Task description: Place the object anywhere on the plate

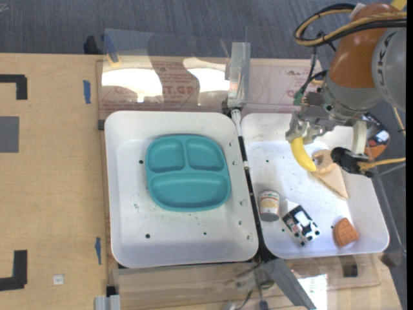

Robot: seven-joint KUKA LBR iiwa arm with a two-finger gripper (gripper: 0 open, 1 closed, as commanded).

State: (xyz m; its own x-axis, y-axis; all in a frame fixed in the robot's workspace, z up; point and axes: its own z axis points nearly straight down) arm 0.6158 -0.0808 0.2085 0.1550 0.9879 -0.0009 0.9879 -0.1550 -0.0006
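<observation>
The teal divided plate (188, 172) lies in the middle of the left bin (122, 237). A yellow banana (302, 156) is in the upper left part of the right bin (368, 237). My gripper (306, 132) is directly over the banana's upper end, which disappears under it. The rest of the banana curves down toward the front from there. I cannot see whether the banana is gripped or lies on the bin floor.
The right bin also holds a tan wedge (334, 178) beside the banana, a small can (269, 203), a black-and-white object (301, 224) and an orange waffle-like piece (345, 232). A raised divider (245, 173) separates the bins. A clear panel (239, 76) stands behind.
</observation>
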